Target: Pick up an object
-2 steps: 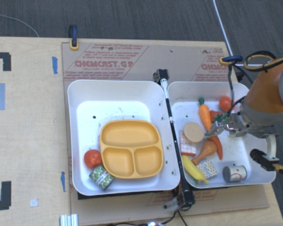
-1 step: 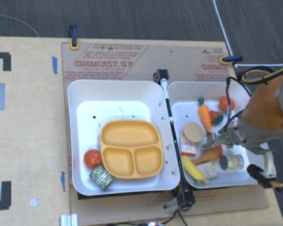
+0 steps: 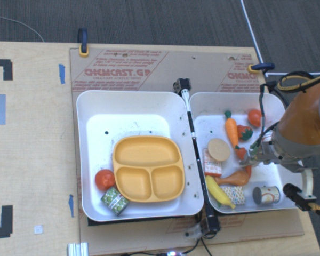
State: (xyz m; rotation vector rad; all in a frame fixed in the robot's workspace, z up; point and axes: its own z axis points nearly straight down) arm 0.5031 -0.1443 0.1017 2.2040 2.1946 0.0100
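A pale wooden table [image 3: 32, 159] is carrying two white bins side by side, and in the right bin [image 3: 198, 106] the claw [image 3: 254, 154] is hanging low at about three o'clock, just over a heap of toy food. The carrot [image 3: 231, 130] is lying just beside it at eleven o'clock and the orange drumstick-like piece [image 3: 236, 177] at seven; whether the claw is open or closed I cannot tell, since the wrist is covering it. With pieces crowding so closely, it is probably risking a nudge or a glancing, slipping grasp.
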